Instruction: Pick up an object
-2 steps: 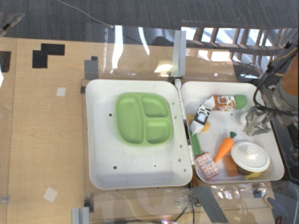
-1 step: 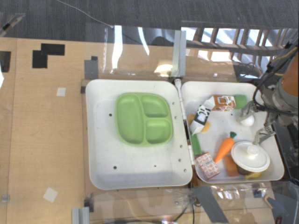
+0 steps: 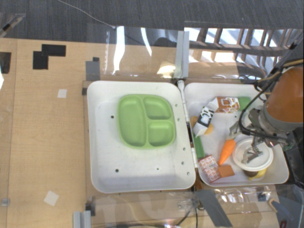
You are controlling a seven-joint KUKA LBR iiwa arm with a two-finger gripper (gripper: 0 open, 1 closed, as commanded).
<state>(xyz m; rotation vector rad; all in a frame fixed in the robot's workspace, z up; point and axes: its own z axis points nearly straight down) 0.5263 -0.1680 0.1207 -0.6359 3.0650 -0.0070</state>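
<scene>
The right bin (image 3: 284, 175) holds several small things. An orange carrot (image 3: 227, 151) lies tilted near its middle. Just right of the carrot stands a white bowl (image 3: 243, 161), and my gripper (image 3: 256, 152) hangs over the bowl's opening, reaching down into it. The grey arm with its orange band (image 3: 285, 101) comes in from the right and hides the bin's right side. A black-and-white carton (image 3: 205, 118) and a brown box (image 3: 227, 104) lie at the back of this bin. I see nothing held by the gripper.
The left bin (image 3: 104, 167) holds a green divided plate (image 3: 145, 121). In the right bin's front left corner lie a pink packet (image 3: 209, 168) and a brown block (image 3: 226, 171). A green strip (image 3: 199, 147) lies along the wall between the bins.
</scene>
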